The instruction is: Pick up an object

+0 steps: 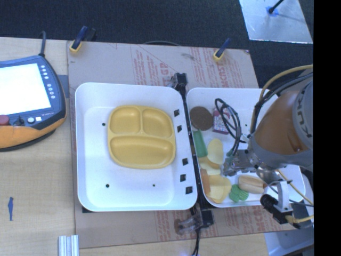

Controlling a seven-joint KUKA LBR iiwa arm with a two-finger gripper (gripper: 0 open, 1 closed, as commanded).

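Observation:
The right bin point(242, 96) holds several toy food pieces. Among them are a brown disc point(201, 117), a green stick point(199, 143), a pale yellow slice point(216, 150), a yellow-orange wedge point(217, 187), a green ridged round point(239, 194), a tan bun-like piece point(250, 184) and a small purple-red packet point(220, 123). My gripper point(233, 165) hangs low over the middle of this bin, just right of the pale slice and above the wedge. The grey and orange wrist point(277, 135) hides the bin's right part.
A yellow divided plate point(141, 136) lies in the left bin point(90, 185). A black cable loop point(230, 119) curls over the right bin's far half. A teach pendant point(26, 100) rests on the bench at far left. Yellow clamps point(78, 41) hold the cardboard's far edge.

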